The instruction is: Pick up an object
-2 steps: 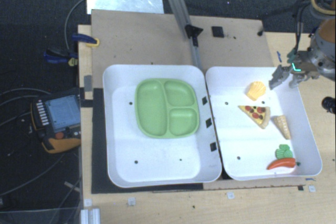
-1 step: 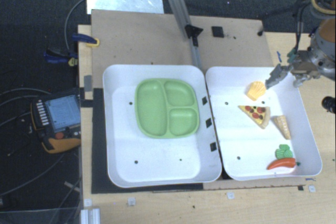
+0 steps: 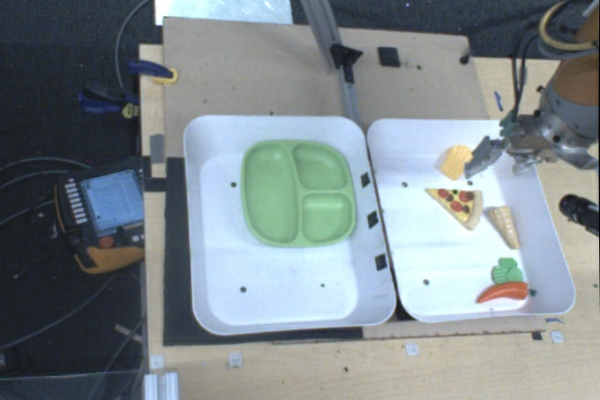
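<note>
Two white bins; the right bin (image 3: 548,234) serves as landmark. Green plate (image 3: 300,193) lies left of it. Inside: pizza slice (image 3: 458,204) at centre, cheese wedge (image 3: 456,161) above. Gripper (image 3: 502,156) hovers beside the cheese; grip unclear. Approach step; next, descend.

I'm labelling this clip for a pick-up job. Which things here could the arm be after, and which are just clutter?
Could be picked, all in the right bin:
yellow cheese wedge, beside the gripper
pizza slice
cone-shaped piece
carrot

Lying about:
green divided plate in the left bin
handheld pendant on the floor
blue clamp
</note>
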Robot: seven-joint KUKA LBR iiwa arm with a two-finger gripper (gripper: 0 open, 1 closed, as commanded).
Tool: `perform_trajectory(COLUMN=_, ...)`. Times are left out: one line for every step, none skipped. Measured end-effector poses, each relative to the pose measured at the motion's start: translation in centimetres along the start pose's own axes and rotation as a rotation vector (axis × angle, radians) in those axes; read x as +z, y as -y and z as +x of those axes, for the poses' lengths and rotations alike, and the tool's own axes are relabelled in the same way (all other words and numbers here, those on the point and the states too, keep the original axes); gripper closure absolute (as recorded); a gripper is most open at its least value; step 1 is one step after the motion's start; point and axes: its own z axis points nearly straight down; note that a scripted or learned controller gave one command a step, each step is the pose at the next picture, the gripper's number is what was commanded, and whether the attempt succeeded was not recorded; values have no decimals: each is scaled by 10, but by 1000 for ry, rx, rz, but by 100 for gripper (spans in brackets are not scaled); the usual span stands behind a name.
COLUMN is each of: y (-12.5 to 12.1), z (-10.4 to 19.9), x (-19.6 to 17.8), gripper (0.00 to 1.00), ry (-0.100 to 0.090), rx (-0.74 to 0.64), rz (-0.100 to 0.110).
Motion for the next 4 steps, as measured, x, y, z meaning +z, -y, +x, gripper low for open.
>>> perform_trajectory(y=0, z=4, x=42, gripper=0, ry=0, rx=0, rz=0)
perform_trajectory(y=-3, z=9, x=104, gripper=0, ry=-1, rx=0, rz=0)
perform_trajectory(y=-5, z=8, x=89, gripper=100, ry=1, rx=0, rz=-7)
perform_trajectory(y=-5, z=9, x=25, gripper=100, ry=1, rx=-3, rz=-8)
